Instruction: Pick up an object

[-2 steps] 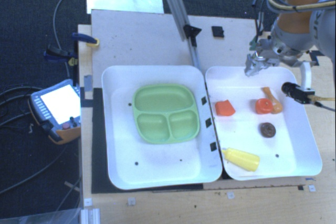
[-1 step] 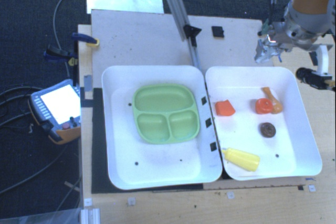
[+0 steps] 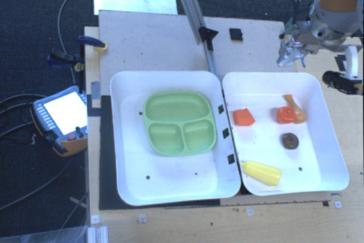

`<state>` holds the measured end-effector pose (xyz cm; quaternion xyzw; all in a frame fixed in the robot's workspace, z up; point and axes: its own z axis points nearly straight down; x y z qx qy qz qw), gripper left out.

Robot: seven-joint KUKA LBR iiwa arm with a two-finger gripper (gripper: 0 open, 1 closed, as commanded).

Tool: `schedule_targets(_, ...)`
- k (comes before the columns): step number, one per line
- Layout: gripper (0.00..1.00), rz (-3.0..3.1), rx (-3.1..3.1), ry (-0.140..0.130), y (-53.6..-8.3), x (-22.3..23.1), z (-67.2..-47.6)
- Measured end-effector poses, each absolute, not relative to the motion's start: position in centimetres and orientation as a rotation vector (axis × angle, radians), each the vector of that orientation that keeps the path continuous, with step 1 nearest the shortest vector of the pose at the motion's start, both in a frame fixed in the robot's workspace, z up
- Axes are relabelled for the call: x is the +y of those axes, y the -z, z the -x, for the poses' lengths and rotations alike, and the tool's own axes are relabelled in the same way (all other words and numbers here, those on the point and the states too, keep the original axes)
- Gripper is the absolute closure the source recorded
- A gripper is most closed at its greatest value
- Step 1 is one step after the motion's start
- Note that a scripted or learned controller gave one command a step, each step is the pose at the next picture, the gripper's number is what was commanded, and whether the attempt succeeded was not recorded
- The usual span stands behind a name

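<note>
Claw (image 3: 289, 57) above right bin's (image 3: 327, 105) far edge, grip state unclear; recommend centring over red block (image 3: 244, 117) before descent

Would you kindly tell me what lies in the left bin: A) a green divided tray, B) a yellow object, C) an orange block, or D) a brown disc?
A: the green divided tray sits in the left bin, while the yellow object, brown disc and orange block lie in the right bin.
</note>
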<state>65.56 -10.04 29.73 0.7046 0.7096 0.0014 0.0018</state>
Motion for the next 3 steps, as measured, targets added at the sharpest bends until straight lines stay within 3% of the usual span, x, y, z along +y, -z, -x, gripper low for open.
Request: schedule_targets(3,1.0,-2.211,2.232,-0.002,-26.3,7.1,-62.3)
